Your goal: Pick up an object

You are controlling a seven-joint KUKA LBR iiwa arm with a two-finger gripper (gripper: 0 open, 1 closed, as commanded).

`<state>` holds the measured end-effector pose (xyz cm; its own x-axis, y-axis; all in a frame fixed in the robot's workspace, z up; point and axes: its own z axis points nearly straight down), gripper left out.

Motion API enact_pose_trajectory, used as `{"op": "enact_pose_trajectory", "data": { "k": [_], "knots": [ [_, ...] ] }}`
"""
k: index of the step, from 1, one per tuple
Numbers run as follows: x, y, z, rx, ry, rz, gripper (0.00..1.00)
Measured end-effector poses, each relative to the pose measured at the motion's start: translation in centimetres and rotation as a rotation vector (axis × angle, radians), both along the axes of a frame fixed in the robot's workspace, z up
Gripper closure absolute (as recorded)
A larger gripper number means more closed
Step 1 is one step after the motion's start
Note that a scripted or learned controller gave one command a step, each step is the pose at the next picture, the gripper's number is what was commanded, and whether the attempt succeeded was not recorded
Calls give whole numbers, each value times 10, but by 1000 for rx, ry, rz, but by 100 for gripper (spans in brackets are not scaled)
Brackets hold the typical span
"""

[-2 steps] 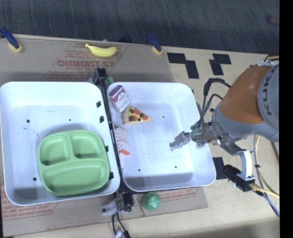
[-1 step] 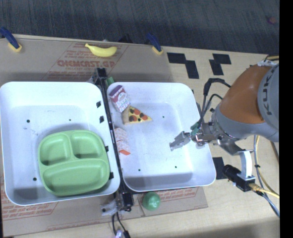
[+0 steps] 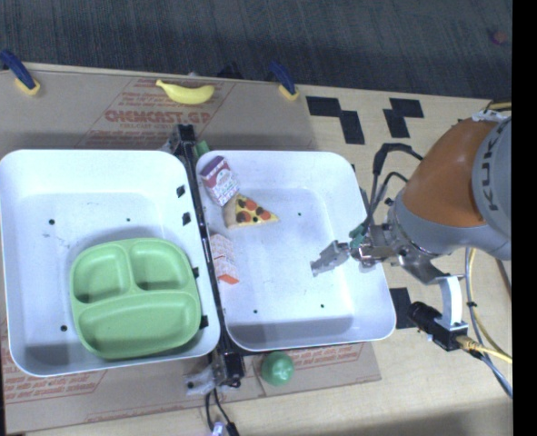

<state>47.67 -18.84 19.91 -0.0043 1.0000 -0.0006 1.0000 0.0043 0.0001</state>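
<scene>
- Cardboard sheet (image 3: 250,107) under the bins: red print above the left bin, reading roughly "CHEMCAST", then letters too blurred to make out.
- Arm's grey housing (image 3: 500,175), right edge: large dark letters, "KU" visible, rest cut off.
- Small carton (image 3: 219,180) in the right bin: label print illegible.

White bins, green tray, bright small things

The divided plate (image 3: 136,296) is pale green in the white left bin (image 3: 23,198); the right bin (image 3: 295,312) holds a yellow-and-red pizza slice (image 3: 248,213) and a maroon-and-white carton (image 3: 218,179). A yellow banana (image 3: 186,90) and green ball (image 3: 276,367) lie on tan cardboard (image 3: 123,116).
</scene>
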Motion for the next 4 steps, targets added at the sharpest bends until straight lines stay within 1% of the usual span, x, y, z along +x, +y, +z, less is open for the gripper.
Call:
{"op": "enact_pose_trajectory", "data": {
  "k": [4],
  "knots": [
    [0,0,0,0,0,0,0]
  ]
}}
